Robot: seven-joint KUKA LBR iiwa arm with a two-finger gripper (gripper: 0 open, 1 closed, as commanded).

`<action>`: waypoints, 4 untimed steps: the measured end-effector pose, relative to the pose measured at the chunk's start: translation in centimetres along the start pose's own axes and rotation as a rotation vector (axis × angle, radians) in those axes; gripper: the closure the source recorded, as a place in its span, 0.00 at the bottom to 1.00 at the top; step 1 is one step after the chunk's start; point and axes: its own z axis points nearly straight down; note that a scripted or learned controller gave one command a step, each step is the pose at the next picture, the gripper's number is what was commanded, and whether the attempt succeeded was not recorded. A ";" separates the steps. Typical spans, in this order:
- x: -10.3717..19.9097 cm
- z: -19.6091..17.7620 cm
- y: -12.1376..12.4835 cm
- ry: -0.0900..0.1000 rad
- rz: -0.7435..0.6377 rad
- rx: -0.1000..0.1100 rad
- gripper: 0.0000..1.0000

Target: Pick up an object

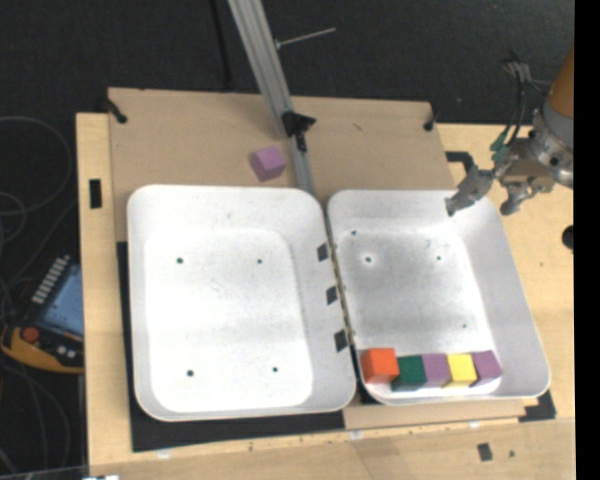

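A grey KUKA arm [558,118] reaches in from the right edge of the frame, its gripper [487,196] poised over the upper right corner of the right-hand bin [420,268]; the two fingers [464,196] stand spread apart with nothing between them. Along the lower rim of that bin, at the lower right of the frame, five small blocks sit side by side in a row, touching or nearly so: an orange block [381,364], a green block [411,371], a pale purple block [436,368], a yellow block [462,368] and a second purple block [486,364], all well apart from the gripper. The left-hand bin [230,298] lies just beside its neighbour at the centre left of the frame, the two joined by small dark clips along their shared edge. Above the left-hand bin, on the brown board [380,148] that covers the desk [100,438], a lone lilac cube [268,163] rests near a slanted metal rail [265,58] that runs from the top of the frame down to the gap between the bins. At the far left, cables and a handheld pendant [50,313] lie on the dark floor
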 end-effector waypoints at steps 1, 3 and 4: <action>6.0 13.0 2.7 0.004 0.000 0.007 0.00; -2.9 9.4 4.1 -0.003 0.001 -0.005 1.00; -3.0 8.3 4.1 -0.006 -0.002 -0.007 1.00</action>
